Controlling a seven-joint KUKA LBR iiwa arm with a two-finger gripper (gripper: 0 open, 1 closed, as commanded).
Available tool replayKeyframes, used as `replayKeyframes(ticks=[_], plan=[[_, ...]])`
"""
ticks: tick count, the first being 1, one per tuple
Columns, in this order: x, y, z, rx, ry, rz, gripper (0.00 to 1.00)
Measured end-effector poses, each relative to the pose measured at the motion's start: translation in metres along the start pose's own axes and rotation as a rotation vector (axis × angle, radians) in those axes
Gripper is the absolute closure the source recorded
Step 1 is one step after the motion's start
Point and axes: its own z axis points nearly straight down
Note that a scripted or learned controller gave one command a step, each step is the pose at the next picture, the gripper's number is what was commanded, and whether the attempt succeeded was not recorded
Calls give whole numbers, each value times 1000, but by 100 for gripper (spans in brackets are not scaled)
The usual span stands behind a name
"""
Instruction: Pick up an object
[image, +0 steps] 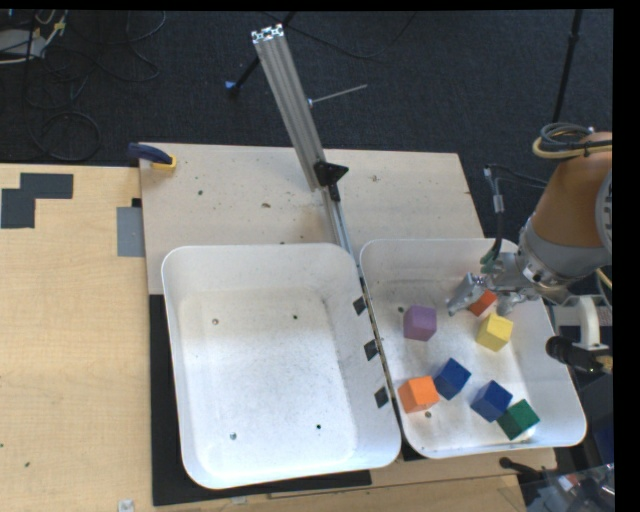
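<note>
My gripper (481, 297) is low in the right bin (560, 425), near its far right side, below the grey arm with the orange band. A small red block (485, 301) sits between its fingers, and the gripper is shut on it. A silver fingertip (462, 299) shows just left of the block. A yellow cube (494, 331) lies just in front of the gripper and a purple cube (420, 322) is to its left. Whether the red block is off the bin floor I cannot tell.
Nearer the front of the right bin lie an orange cube (418, 393), two blue cubes (452, 378) (491, 399) and a green cube (519, 418). The left bin (180, 300) adjoins it. A slanted metal bar (295, 110) rises behind the bins.
</note>
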Motion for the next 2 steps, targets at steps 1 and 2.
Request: replayKeyframes(ticks=[1, 2], plan=[[-3, 9, 57, -6, -2, 0, 0], [-2, 9, 69, -7, -2, 2, 0]])
